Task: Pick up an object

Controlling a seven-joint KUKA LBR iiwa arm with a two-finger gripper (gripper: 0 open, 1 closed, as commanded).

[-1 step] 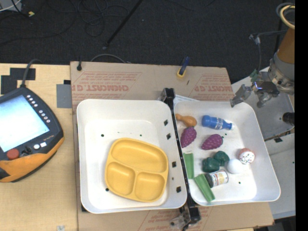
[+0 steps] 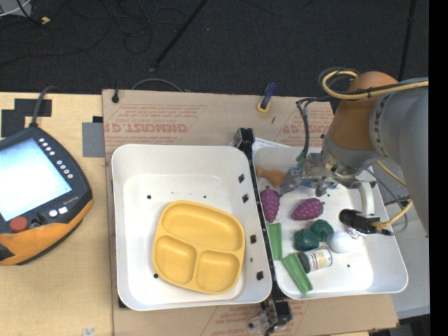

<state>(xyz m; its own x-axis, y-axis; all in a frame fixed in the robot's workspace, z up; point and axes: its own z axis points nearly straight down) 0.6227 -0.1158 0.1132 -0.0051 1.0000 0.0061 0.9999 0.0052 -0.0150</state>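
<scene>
Two purple grape bunches (image 2: 306,208) in right bin (image 2: 392,275), bumpy, oval, jaws (image 2: 306,180) just above, grip state unclear

The arm (image 2: 399,128) is a thick, rounded body in smooth grey, with a broad orange band (image 2: 357,121) wrapping the segment above the wrist. A yellow cable (image 2: 334,82) loops in a coil at the top of the orange section, and thin dark cables run down along its side. Below the band sits a cluster of grey metal parts. The claw (image 2: 302,179) is small, dull metal, its details too blurred to make out.
</scene>
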